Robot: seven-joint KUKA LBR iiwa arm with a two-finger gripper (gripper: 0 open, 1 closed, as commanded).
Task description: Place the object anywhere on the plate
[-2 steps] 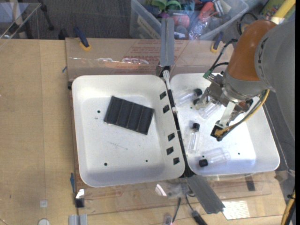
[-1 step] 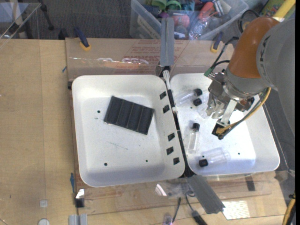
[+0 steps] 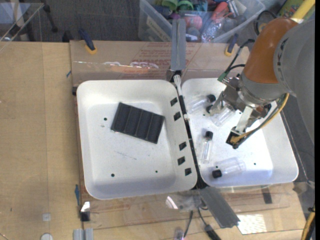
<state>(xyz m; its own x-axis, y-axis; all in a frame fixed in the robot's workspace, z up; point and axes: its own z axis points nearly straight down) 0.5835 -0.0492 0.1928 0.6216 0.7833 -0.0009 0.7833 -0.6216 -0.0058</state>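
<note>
A black ribbed plate lies flat in the left bin, towards its back. Several clear vials with black caps lie in the right bin: one near the divider at the back, one in the middle, one near the front. My gripper hangs low over the back of the right bin, right above another clear vial. Whether it touches that vial is hidden by the wrist.
A divider with black clips separates the two bins. A clear tub of colourful toys stands behind the bins. A cardboard sheet lies behind the left bin.
</note>
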